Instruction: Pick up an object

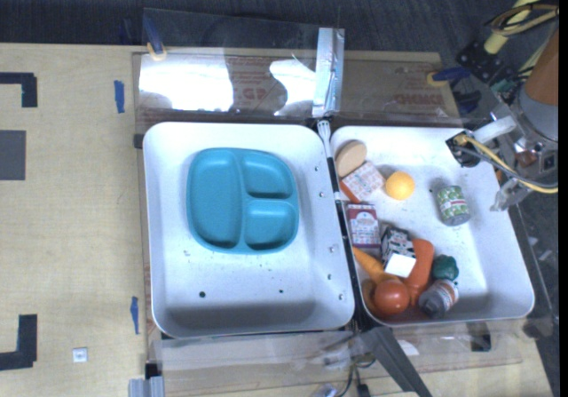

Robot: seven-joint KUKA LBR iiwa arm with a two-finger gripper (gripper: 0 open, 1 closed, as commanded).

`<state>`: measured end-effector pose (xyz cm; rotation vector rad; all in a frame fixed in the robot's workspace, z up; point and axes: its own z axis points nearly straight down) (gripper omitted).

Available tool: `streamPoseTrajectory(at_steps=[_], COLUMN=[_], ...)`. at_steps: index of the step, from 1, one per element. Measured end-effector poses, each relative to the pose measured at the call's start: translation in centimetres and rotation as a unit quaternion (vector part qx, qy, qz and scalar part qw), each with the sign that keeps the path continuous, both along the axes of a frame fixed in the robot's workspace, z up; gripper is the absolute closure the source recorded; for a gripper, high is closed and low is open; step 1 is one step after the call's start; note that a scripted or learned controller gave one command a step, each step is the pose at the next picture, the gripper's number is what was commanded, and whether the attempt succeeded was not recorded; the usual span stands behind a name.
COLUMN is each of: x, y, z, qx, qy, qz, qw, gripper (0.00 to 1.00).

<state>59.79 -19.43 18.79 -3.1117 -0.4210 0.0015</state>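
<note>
Bench [62, 209] surface of pale wood is seen under two shallow white bins set side by side. The left bin [177, 297] is occupied by a teal divided tray [241, 200], lying flat near the middle, its long axis running left to right, with the one large compartment to the left and two smaller ones to the right. The right bin [497, 253] is crowded along its left and lower parts: an orange carrot-like piece [424, 258] is laid with its long axis running from upper right to lower left, beside a red tomato-like ball [390, 297]; a small red carton [363, 225] is placed just above them, and a pale box [362, 180] above that, touching a tan bread-like piece [351, 155]. A green-labelled can [453, 205] is tipped on its side, standing apart toward the right, its axis slanted up-left to down-right. A yellow ball [400, 186] is found between the pale box and the can. The arm [543, 93] is seen at the right edge, above the far right corner of the right bin; whether the jaws are open or closed cannot be told.
</note>
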Motion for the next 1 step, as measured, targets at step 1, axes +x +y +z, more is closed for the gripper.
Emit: streamPoseTrajectory(at_steps=[1], x=[0.01], y=[0.16], z=[0.8], qx=[0.0013], qy=[0.002], qz=[0.001], qw=[1.0], gripper=[1.0])
